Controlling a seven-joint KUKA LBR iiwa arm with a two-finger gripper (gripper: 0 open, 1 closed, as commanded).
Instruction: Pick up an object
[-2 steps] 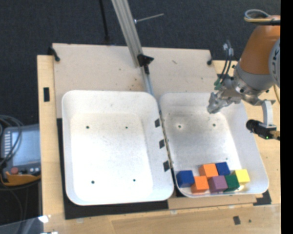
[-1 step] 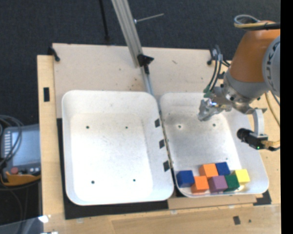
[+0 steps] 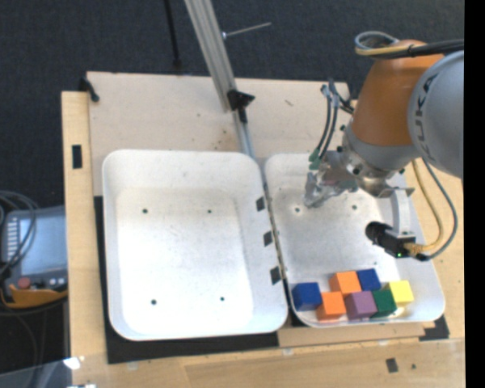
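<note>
Several small cubes lie bunched at the near end of the right bin (image 3: 307, 233): a blue one (image 3: 306, 295), two orange ones (image 3: 347, 282) (image 3: 332, 304), a purple one (image 3: 360, 303), a green one (image 3: 383, 301), a yellow one (image 3: 401, 292) and another blue one (image 3: 369, 279). My gripper (image 3: 314, 192) hangs over the far half of that bin, well away from the cubes, with nothing between its fingers. The fingers point down and look close together.
The left bin (image 3: 186, 241) lies beside the right one. A slanted aluminium pole (image 3: 214, 51) rises from the bench behind the bins. A black camera module (image 3: 385, 239) with cables hangs from the wrist. A device with cables (image 3: 28, 253) sits off the bench at left.
</note>
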